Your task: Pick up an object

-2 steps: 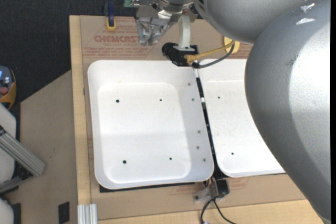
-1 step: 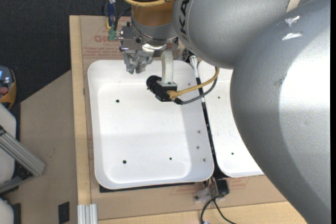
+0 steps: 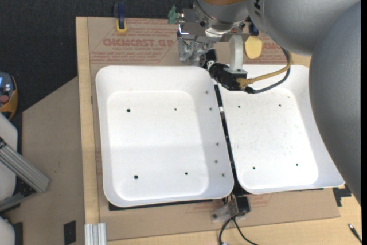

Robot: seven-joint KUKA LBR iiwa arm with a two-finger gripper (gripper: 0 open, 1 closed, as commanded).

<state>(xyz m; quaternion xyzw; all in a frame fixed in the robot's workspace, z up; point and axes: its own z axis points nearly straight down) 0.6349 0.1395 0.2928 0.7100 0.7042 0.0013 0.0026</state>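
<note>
Object to pick up: perhaps the small pale-yellow rounded piece (image 3: 253,47) past the right bin's far rim, too blurred to identify. Nearest, brown board-covered tabletop (image 3: 172,221). Then two shallow white plastic bins, left (image 3: 109,140) and right (image 3: 321,169). Farthest, metal claw (image 3: 195,49) by the left bin's far corner, apart or together impossible to tell. Looks like the approach step. Next: a confirmed target, then a clean descent. Much hidden behind the bulky grey arm (image 3: 321,3).
</note>
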